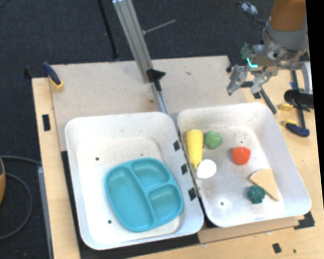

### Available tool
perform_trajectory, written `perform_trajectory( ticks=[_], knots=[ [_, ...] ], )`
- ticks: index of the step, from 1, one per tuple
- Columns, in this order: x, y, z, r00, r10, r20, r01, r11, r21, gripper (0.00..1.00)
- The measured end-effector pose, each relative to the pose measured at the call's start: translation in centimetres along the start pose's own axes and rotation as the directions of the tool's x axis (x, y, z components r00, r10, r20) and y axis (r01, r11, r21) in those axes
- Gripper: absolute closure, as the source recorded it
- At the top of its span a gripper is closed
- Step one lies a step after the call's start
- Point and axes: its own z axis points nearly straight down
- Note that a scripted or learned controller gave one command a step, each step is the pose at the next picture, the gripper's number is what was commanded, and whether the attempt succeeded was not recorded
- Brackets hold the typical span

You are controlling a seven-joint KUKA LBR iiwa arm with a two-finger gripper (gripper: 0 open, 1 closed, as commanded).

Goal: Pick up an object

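Hovering jaws (247, 82), seemingly open, well apart from red ball (241, 155)

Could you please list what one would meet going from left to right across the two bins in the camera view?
Blue tray → yellow piece → green ball → red ball → wedge. The white ball overlaps the yellow piece's span, and the dark green piece overlaps the wedge's, so I leave both out.
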Motion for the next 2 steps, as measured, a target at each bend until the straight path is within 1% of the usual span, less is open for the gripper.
perform_trajectory(
  ticks=[1, 2],
  knots=[
    [0.0, 0.1, -0.2, 1.000, 0.000, 0.000, 0.000, 1.000, -0.003, 0.00],
    [-0.1, -0.8, 5.7, 1.000, 0.001, 0.000, -0.001, 1.000, 0.003, 0.00]
  ],
)
